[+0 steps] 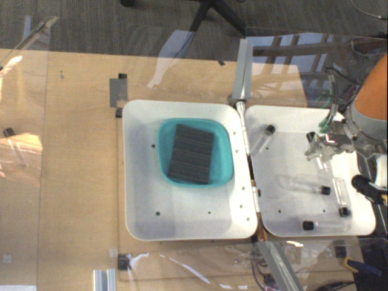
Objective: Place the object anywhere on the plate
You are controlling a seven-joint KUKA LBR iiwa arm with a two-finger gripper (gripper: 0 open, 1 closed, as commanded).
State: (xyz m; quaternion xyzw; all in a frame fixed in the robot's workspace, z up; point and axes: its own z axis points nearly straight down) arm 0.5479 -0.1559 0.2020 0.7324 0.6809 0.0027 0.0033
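A dark grey ribbed rectangular pad lies flat on the teal plate in the left bin. It rests wholly inside the plate's rim, slightly tilted. My gripper hangs over the right side of the right bin, far from the plate and the pad, below the arm's orange band. Nothing shows between the gripper and the bin floor apart from clear tubes lying nearby.
Several clear plastic tubes with black caps lie in the right bin: one near its left wall, one in the middle, one at the right. A small black cap sits by the front edge. A metal post stands between the bins.
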